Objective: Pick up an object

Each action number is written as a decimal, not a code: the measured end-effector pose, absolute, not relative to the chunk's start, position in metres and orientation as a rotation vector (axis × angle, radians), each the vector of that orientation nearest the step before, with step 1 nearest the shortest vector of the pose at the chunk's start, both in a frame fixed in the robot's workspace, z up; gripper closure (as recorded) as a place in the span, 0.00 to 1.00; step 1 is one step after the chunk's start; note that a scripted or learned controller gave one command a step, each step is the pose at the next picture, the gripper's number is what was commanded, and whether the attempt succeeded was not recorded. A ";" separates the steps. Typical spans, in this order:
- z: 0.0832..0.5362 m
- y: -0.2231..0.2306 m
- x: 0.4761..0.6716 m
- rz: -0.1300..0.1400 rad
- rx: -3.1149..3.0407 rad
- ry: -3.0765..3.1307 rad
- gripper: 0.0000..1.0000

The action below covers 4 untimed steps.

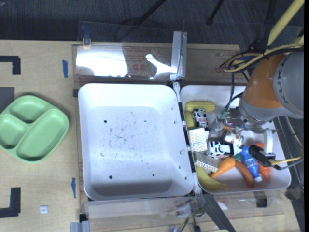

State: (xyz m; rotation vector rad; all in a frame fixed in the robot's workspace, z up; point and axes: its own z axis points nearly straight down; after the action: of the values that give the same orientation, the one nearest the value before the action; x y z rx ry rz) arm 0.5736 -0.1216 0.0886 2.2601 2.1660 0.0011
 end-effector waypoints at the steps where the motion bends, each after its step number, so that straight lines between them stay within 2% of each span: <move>1: 0.166 -0.117 0.538 -0.001 2.093 2.344 0.00; 2: 0.189 -0.182 0.565 -0.001 2.145 2.296 0.00; 3: 0.121 -0.198 0.571 -0.001 2.055 2.380 0.00; 4: 0.148 -0.163 0.570 -0.001 1.873 2.525 0.00</move>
State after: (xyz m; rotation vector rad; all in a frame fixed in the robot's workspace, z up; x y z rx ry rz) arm 0.5698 -0.1629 0.1476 1.8732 2.5247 -0.0009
